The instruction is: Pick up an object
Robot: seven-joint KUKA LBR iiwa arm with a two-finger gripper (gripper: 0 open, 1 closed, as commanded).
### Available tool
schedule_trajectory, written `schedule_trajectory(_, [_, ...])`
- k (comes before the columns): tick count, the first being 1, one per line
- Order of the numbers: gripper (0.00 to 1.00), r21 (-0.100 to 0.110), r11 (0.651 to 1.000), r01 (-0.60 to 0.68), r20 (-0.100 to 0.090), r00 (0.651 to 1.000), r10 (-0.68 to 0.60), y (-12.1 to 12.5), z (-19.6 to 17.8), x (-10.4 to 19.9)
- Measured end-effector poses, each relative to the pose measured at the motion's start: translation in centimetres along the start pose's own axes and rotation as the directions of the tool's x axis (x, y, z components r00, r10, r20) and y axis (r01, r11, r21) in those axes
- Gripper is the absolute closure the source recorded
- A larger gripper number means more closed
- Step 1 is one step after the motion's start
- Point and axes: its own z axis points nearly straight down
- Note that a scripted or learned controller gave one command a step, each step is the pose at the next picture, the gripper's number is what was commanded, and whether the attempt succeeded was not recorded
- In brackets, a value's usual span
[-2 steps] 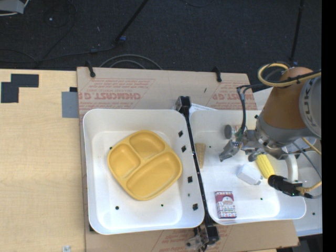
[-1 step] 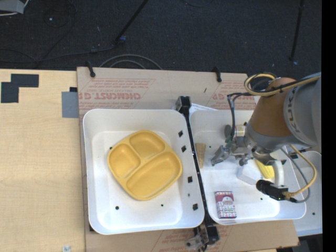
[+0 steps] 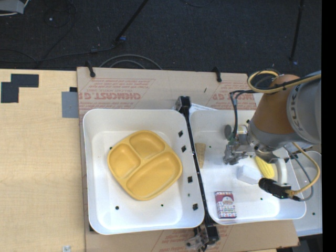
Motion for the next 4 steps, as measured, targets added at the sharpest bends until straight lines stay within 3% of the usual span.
schedule_trajectory(2, [1.00, -0.008, 1.000, 0.006, 0.002, 1.000, -0.006, 0.6, -11.5, -0.5])
schedule_trajectory(3, [1.00, -0.007, 1.000, 0.006, 0.002, 1.000, -0.006, 0.6, -13.9, -0.6])
schedule_trajectory(4, [1.00, -0.001, 1.000, 0.008, -0.001, 1.000, -0.008, -0.6, -12.6, 4.3])
